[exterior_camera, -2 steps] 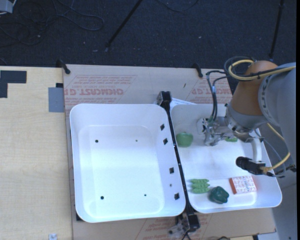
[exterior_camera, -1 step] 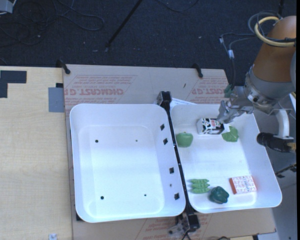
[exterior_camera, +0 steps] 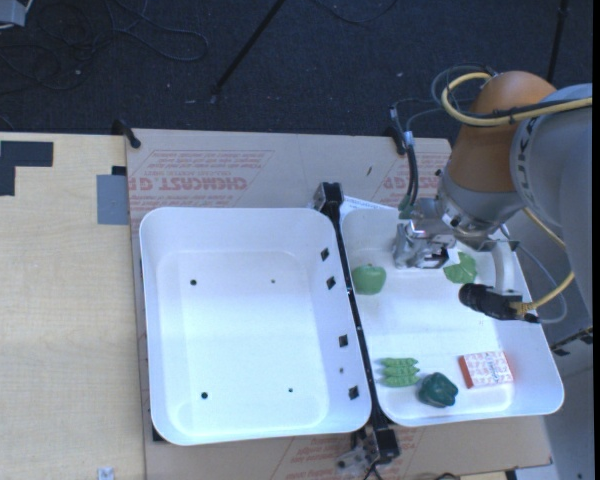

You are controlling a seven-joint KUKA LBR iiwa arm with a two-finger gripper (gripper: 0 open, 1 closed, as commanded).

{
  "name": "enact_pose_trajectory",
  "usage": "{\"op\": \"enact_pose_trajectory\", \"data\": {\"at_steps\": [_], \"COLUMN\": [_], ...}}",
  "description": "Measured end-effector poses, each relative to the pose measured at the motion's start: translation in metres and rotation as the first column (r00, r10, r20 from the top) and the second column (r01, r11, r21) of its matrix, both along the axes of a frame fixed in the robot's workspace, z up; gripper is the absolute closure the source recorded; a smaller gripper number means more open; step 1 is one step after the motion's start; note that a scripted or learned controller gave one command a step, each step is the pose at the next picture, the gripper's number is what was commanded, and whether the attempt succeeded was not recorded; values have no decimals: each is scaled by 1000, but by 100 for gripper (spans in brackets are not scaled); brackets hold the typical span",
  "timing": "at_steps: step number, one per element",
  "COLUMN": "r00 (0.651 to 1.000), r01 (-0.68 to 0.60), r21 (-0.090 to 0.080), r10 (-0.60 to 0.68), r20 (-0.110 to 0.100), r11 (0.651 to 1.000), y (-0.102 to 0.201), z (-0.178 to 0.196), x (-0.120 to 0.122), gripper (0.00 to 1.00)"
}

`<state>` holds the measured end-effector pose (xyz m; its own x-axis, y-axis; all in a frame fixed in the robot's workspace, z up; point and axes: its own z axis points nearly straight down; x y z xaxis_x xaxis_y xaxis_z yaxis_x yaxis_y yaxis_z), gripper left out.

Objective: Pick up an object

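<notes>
In the camera view my gripper (exterior_camera: pixel 417 253) hangs low over the back part of the right bin (exterior_camera: pixel 540 393), under the orange wrist band. A round light-green object (exterior_camera: pixel 369 279) lies just left of and in front of it, near the divider. A second light-green piece (exterior_camera: pixel 462 267) lies right beside the gripper on its right. Toward the front of the same bin lie a ribbed green object (exterior_camera: pixel 399 371), a dark green lump (exterior_camera: pixel 438 390) and a small red-and-white box (exterior_camera: pixel 485 369). The metal gripper body hides the fingertips.
The left bin (exterior_camera: pixel 180 228) sits beside the right one, joined by a black clip strip (exterior_camera: pixel 342 298). Both rest on a cardboard sheet (exterior_camera: pixel 210 173) on the wooden bench. A black cable fitting (exterior_camera: pixel 490 301) hangs off the arm over the right bin's right side.
</notes>
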<state>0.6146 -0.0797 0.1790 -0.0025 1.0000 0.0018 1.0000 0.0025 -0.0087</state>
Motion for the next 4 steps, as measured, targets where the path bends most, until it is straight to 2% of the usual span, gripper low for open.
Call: {"op": "enact_pose_trajectory", "data": {"at_steps": [1, 2, 3, 4], "r00": [1000, 1000, 1000, 1000], "r01": [4, 11, 0, 1], "r21": [-1, -7, 1, 3], "r10": [-4, -11, 0, -1], "r20": [4, 7, 7, -1], "r11": [1000, 1000, 1000, 1000], "y": [-9, -117, -69, -31], "z": [-96, -91, -44, -83], "x": [-31, -46, -73, -109], "gripper": [100, 100, 100, 100]}}
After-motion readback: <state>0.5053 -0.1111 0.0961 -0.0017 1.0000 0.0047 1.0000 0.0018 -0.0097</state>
